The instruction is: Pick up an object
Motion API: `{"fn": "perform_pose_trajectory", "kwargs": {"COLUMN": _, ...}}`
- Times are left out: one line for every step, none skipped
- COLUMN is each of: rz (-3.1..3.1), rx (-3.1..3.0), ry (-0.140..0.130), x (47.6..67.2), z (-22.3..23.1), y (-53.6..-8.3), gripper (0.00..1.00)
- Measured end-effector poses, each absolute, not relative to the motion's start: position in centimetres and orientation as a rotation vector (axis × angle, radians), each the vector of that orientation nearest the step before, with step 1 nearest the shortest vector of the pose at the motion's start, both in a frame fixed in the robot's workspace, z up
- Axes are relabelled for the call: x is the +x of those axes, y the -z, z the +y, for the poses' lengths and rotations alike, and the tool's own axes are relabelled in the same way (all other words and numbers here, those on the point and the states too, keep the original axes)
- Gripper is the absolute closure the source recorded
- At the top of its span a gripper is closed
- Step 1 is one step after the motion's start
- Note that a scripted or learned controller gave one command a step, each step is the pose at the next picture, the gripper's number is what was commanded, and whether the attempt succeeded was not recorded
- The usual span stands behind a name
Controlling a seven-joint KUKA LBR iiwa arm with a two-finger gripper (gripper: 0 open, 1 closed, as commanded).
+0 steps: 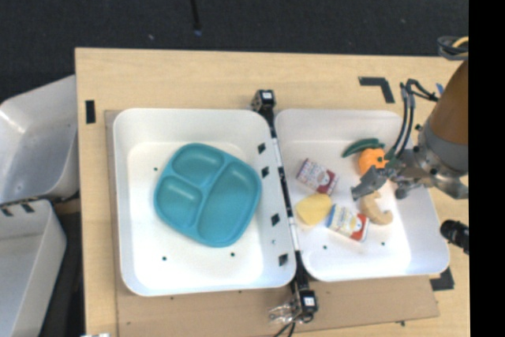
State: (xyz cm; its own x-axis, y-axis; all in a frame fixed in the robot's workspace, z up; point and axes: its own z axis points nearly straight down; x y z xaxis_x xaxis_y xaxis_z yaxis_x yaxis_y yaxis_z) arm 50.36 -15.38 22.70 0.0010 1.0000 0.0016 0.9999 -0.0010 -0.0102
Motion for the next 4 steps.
{"fn": "perform_pose_trajectory", "kwargs": {"rz": -2.225, "rx": -2.221, "ry": 0.001, "x": 50.6, "z": -15.4, "y": -23.2, "gripper": 0.00}}
{"fn": "perform_pose_trajectory", "kwargs": {"rz": -2.219, "rx": -2.219, "ry": -0.005, "x": 49.9, "z": -16.0, "y": -17.3, "gripper": 0.00}}
{"fn": "perform_pose_trajectory", "kwargs": {"rz": -2.218, "rx": -2.221, "ry": -0.004, "x": 49.9, "z": -16.4, "y": -13.0, "gripper": 0.00}}
{"fn": "perform_pose_trajectory", "kwargs": {"rz": -2.219, "rx": -2.225, "ry": 0.003, "x": 50.0, "z": -16.5, "y": -10.2, "gripper": 0.00}}
